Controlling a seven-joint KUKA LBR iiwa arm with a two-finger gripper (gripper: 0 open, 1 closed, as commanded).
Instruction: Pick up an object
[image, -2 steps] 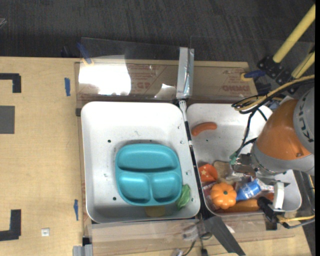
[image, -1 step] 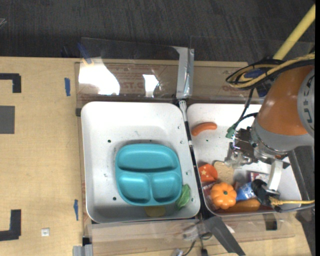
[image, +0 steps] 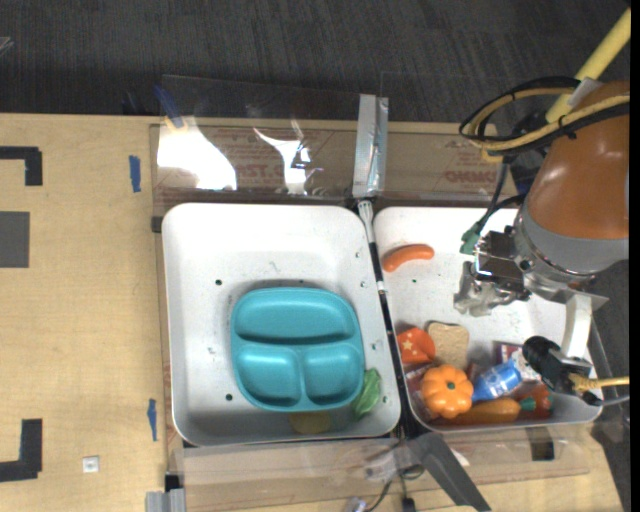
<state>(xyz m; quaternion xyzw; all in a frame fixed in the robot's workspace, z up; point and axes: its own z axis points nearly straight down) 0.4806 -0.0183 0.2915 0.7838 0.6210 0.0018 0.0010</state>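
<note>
Here, tan bench (image: 70, 330) bearing two white bins: left bin (image: 190, 250) with teal divided tray (image: 295, 345); right bin (image: 445, 280) with pumpkin (image: 446, 390) near front; gripper (image: 483, 293) above it, finger state indeterminable.

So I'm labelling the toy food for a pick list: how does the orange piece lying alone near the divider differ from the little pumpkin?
The carrot-like piece is long and slim; the pumpkin is round and ribbed. The carrot-like piece lies flat on bare floor at the far end of the right bin, apart from other items; the pumpkin sits in the crowded near end, pressed against neighbours, stem up. Both are orange and lie in that same bin.
</note>
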